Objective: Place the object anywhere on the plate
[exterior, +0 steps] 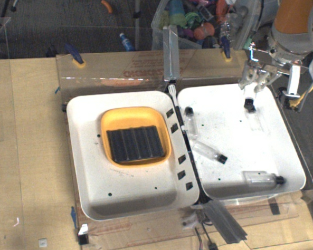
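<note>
- Sitting in the left bin [85, 168], an orange-yellow plate [134, 117] with rounded corners carries a dark ribbed rectangular insert [135, 143] on its middle; the plate lies toward the far half of that bin
- Between the two bins runs a dividing edge with a row of small black tabs [178, 144] along it, and a grey metal post [170, 55] rises at the far end of that edge
- Beyond the bins, on the worktop [26, 156], a clear sheet is held by blue clamps [76, 58], and a clear tub of colourful toys [205, 10] stands further back
- In the right bin [237, 143] lie three clear plastic tubes with black caps: one tube [189, 122] close to the divider, pointing roughly away from the camera; a second tube [208, 153] just beside it, lying at a slant toward the bin's middle; a third tube [261, 179] near the front right corner, lying almost level with the front rim
- A small black object [249, 105] rests near the far right part of the right bin, apart from the tubes
- The end effector [254, 81] hangs over the far right corner of the right bin, just above that small black object; whether its fingers are spread or closed cannot be told, and nothing can be seen gripped
- The arm's orange band [297, 7] shows at the upper right
</note>
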`<state>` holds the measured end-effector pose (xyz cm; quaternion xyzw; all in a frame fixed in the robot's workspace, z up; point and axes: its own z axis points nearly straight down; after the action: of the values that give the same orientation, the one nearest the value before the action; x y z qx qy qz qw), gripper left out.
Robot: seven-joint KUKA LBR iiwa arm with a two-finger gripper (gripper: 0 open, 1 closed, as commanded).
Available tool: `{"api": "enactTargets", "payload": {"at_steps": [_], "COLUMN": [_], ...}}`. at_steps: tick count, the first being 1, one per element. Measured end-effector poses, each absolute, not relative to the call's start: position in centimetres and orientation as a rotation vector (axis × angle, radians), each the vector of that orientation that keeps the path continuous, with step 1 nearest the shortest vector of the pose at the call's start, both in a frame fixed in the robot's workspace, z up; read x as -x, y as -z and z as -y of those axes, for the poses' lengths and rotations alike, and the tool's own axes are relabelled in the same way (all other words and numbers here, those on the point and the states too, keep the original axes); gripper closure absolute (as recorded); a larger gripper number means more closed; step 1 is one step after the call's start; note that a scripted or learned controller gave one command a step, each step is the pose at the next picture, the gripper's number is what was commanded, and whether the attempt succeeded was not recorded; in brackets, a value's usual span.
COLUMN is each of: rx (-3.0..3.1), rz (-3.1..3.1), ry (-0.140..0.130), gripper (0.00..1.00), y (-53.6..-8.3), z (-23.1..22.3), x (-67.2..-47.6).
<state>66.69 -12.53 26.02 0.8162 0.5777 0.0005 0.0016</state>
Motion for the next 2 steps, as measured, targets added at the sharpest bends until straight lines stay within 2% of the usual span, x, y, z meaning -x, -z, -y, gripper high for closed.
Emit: {"api": "enactTargets", "payload": {"at_steps": [2], "rx": [-2.548], "rz": [-1.833], "ry": [-0.001], "gripper": [1.0], "y": [-29.3], "z": [15.9], "x": [-66.7]}}
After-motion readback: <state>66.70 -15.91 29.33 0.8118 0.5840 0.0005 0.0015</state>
